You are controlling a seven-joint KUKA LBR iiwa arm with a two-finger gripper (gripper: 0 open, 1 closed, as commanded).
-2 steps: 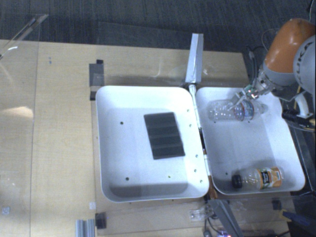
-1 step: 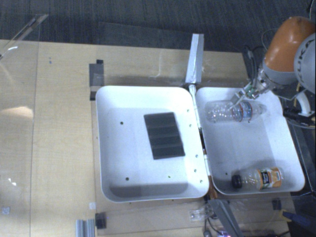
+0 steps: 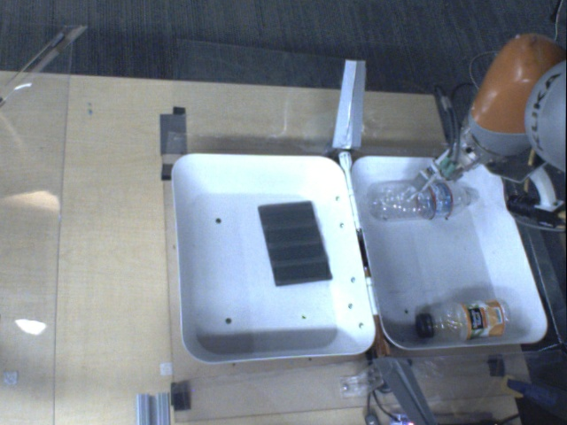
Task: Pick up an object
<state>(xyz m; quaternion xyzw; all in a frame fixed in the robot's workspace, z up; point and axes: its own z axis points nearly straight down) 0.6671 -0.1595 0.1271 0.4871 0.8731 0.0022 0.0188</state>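
- Two bottles are lying in the right bin (image 3: 532, 282): a clear plastic bottle (image 3: 409, 202) near the far wall and a bottle with an orange label (image 3: 462, 320) near the front wall, well apart from each other.
- My hand (image 3: 440, 177) is hanging over the far part of the right bin, right at the clear bottle's blue-capped end, so this bottle is the nearer one by far.
- The clear bottle is lying on its side with its long axis running left to right across the bin; its body is stretching away to the left of my hand, toward the wall shared with the left bin (image 3: 190, 264).
- I cannot tell how my fingers are standing; they are too small and blurred against the bottle, and I cannot tell whether they are touching it.
- I am judging that a grasp needs my fingers closing across the bottle's width, not along its length, since the round body could roll toward the far wall.
- A flat dark ribbed pad (image 3: 295, 243) is lying in the middle of the left bin, well away from my hand.
- Both bins are sitting on the wooden bench (image 3: 89, 237).
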